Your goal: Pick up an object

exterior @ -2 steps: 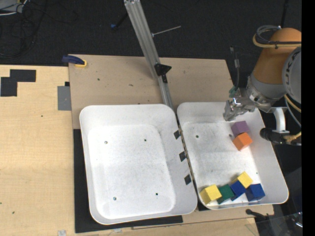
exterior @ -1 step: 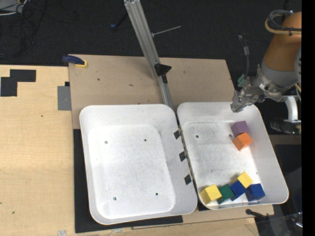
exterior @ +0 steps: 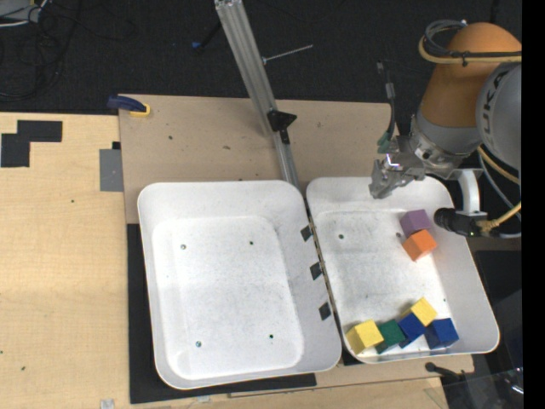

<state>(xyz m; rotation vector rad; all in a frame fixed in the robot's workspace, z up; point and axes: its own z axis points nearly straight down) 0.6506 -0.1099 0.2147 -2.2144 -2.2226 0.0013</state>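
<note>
The right bin [exterior: 375,267] holds several small blocks. A purple block [exterior: 415,221] and an orange block [exterior: 419,244] touch each other near its right wall. Along the near edge lie a yellow block [exterior: 367,336], a green block [exterior: 392,333], a blue block [exterior: 410,325], a second yellow block [exterior: 423,310] and another blue block [exterior: 441,332]. My gripper [exterior: 387,180] hangs over the bin's far edge, up and left of the purple block, with nothing seen between its fingers.
The left bin [exterior: 226,279] sits beside the right one, with black clips [exterior: 316,270] along the shared edge. A slanted aluminium rail [exterior: 253,75] rises behind the bins. The arm's orange band [exterior: 464,66] stands at upper right.
</note>
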